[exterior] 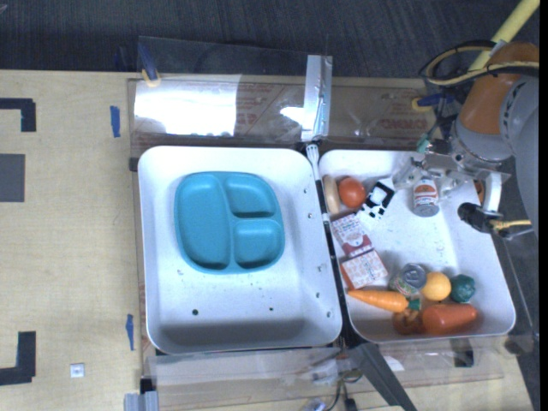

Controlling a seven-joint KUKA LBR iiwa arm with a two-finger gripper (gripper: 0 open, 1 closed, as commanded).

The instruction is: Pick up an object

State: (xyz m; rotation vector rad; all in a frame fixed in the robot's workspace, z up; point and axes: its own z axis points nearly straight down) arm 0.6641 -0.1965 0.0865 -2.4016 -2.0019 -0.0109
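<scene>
My gripper (428,176) hangs over the back right part of the right bin (479,255). Directly below it is a small white jar with a red label (425,198); whether the gripper touches it I cannot tell. To its left lie a black-and-white piece (378,199), an orange-red tomato (351,193) and a beige item (330,194). Two red-and-white packets (349,229) (364,269) lie by the bin's left wall. Along the front are a carrot (377,299), a small tin (413,276), a yellow lemon (437,287), a green item (463,288) and a red pepper (446,317).
The left bin (163,298) holds a blue divided plate (229,221). A clear plastic panel (223,101) stands behind the bins. The arm (501,101) reaches in from the upper right. Wooden bench top (60,229) lies to the left.
</scene>
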